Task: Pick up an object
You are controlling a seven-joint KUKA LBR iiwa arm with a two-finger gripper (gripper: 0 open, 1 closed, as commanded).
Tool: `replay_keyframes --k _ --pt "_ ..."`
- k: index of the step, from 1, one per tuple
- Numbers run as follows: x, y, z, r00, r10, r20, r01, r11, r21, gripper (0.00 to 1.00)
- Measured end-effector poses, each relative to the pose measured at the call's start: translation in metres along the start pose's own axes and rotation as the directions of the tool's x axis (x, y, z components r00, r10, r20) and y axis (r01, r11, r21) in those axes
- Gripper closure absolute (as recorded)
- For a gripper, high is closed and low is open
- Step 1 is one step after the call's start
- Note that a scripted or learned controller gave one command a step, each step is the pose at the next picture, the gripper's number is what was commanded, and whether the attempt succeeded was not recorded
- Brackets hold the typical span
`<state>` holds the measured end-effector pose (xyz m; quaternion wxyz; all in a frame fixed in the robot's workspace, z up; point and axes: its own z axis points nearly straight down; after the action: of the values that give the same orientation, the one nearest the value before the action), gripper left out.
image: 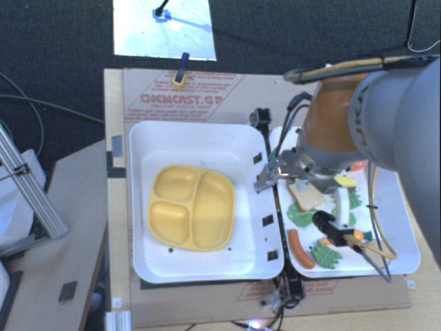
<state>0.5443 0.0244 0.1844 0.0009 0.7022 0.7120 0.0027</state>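
While the gripper [288, 173] hung low over the upper left part of the shallow white right-hand bin [402, 234], a tan slice of toy bread [306, 197] lay just below it, right of centre in the frame. Whether the gripper was spread wide, drawn narrow or holding anything could not be told, because the grey arm with its orange band [332, 119] covered it from above.

A green leaf-shaped plastic piece [298, 217] touched the bread's lower edge. Further down, an orange-red toy sausage [301, 249] lay near the bin's lower left corner, with a green spiky plastic piece [326, 255] just beside it on the right. A small yellow plastic piece [345, 182] sat to the upper right of the bread, and another green piece [355, 200] lay just below that. These toys crowded closely around the bread.

The shallow white left-hand bin [200, 133], in the middle of the frame, held one yellow plastic plate with three compartments [193, 207], lying flat. Both bins rested on a brown cardboard sheet with red print [182, 99].
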Motion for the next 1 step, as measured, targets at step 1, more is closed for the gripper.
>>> replay_keyframes --k 1 --pt "-0.0248 -0.0537 0.0002 1.000 0.015 0.003 -0.015 1.000 0.008 0.00"
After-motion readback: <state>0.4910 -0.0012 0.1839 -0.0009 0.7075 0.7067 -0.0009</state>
